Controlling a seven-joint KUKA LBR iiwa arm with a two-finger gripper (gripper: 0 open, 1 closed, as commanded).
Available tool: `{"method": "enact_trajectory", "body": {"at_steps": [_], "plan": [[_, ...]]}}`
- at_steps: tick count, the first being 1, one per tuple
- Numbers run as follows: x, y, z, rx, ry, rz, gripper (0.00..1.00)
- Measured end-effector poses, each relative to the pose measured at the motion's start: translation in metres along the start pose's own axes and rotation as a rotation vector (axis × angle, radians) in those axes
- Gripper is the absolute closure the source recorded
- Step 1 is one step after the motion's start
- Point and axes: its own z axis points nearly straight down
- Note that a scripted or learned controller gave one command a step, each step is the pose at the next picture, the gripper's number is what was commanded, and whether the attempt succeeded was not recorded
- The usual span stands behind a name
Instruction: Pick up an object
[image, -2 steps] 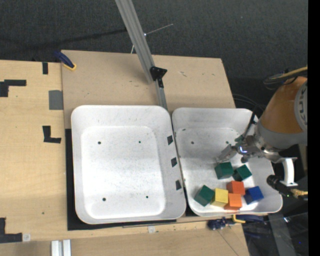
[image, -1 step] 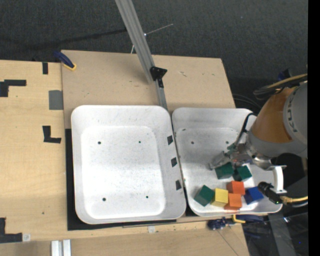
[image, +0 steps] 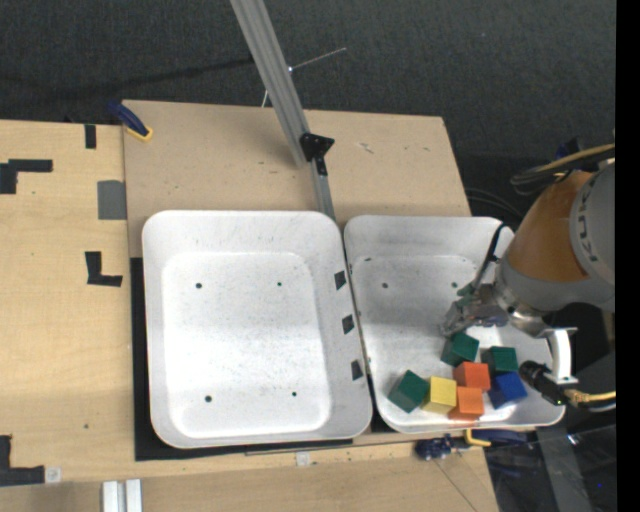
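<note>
Several small coloured blocks lie at the near right corner of the right bin (image: 400, 260): a dark green one (image: 461, 349), another green one (image: 407, 390), a yellow one (image: 442, 392), two orange ones (image: 474, 377) (image: 468, 401), a blue one (image: 507, 388) and a green one (image: 501, 358). My gripper (image: 466, 313) reaches down from the right into this bin, just above and behind the dark green block. Its tips are dark and small against the bin floor, with no block visible between them.
The left bin (image: 245, 325) sits beside the right one on the wooden bench. A grey metal pole (image: 285, 90) slants down from the top to the gap between the bins. A blue clip (image: 445, 446) lies at the bench's near edge.
</note>
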Motion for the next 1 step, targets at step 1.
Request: {"method": "enact_trajectory", "body": {"at_steps": [1], "plan": [[0.0078,0.0018,-0.0601,-0.007,-0.002,0.0,1.0]]}}
